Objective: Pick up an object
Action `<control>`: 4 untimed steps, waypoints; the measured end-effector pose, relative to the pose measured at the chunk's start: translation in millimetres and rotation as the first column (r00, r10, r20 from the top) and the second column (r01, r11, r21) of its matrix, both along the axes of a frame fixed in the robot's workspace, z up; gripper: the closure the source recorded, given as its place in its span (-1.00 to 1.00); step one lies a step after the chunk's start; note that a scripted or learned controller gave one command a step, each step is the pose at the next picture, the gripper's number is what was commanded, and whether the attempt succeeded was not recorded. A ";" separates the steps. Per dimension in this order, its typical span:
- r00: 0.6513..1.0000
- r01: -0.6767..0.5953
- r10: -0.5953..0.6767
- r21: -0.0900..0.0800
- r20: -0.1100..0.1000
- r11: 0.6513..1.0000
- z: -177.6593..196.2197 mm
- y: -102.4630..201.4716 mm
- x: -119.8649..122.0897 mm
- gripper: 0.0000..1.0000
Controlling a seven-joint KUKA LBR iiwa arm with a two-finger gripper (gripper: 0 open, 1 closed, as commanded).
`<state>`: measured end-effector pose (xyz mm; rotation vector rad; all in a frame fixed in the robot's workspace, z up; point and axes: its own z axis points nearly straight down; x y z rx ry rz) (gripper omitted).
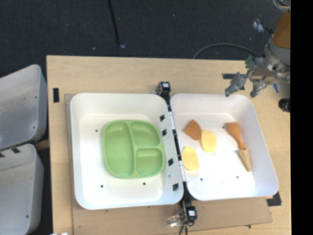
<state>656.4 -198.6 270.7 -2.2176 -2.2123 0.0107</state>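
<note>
In the right bin [261, 155] I saw four pieces — an orange wedge [193, 129] touching a yellow slice [209, 141], a second yellow slice [190, 158] nearer the divider, and a carrot [239, 143] lying toward the bin's right wall. The gripper [247, 85] hung above the bin's far right corner, fingers spread wide with nothing between them. In the left bin [78, 151] sat a green tray [133, 148] with compartments. Both bins rested on the bench [122, 72].
</note>
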 end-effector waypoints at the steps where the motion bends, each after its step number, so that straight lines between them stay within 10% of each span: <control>1: 1.000 -0.002 0.003 -0.002 0.013 1.000 8.5 0.6 2.0 -1.00; 4: 1.000 -0.001 0.001 -0.003 0.008 1.000 -168.3 -3.6 -2.1 -1.00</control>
